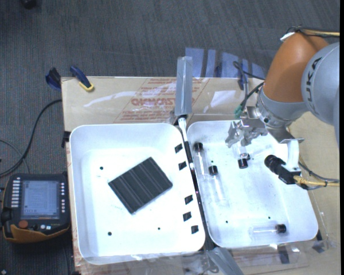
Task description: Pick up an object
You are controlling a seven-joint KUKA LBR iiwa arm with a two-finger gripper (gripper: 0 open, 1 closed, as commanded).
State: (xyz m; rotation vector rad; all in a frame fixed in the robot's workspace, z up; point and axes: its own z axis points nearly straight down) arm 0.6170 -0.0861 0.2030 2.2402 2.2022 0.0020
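My gripper [242,139] hangs over the upper middle of the right bin [298,211], reaching in from the right. Just below it is a small clear tube with a black cap [242,162]; whether the gripper touches it is unclear. Two more clear tubes with black caps lie near the bin's left wall, one [199,153] above the other [215,179]. A third [269,230] lies close to the front edge. A dark ribbed rectangular block [140,184] lies at an angle in the middle of the left bin [80,153].
A divider with several black clips [186,182] runs between the two bins. A grey upright bar [183,93] stands behind them on the brown board. A teach pendant [35,205] sits on the floor to the left.
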